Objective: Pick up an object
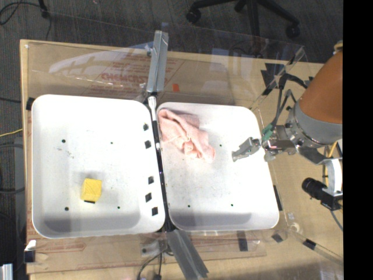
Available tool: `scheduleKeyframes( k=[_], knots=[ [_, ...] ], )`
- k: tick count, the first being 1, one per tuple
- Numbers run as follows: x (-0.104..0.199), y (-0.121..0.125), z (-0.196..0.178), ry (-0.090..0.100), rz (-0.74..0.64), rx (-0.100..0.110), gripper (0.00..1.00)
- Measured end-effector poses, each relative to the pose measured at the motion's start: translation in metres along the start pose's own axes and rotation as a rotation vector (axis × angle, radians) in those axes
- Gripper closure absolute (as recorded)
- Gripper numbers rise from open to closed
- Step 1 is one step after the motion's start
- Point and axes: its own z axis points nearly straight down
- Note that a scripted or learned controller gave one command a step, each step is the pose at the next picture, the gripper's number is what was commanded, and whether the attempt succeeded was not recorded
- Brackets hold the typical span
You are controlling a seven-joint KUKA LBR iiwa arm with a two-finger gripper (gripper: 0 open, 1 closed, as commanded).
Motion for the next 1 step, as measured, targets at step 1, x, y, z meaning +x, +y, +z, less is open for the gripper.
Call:
scheduleKeyframes(
  k=[1],
  knots=[
    [-0.0169, 0.0821, 0.1056, -0.001, 0.033, 0.001, 0.0]
  ],
)
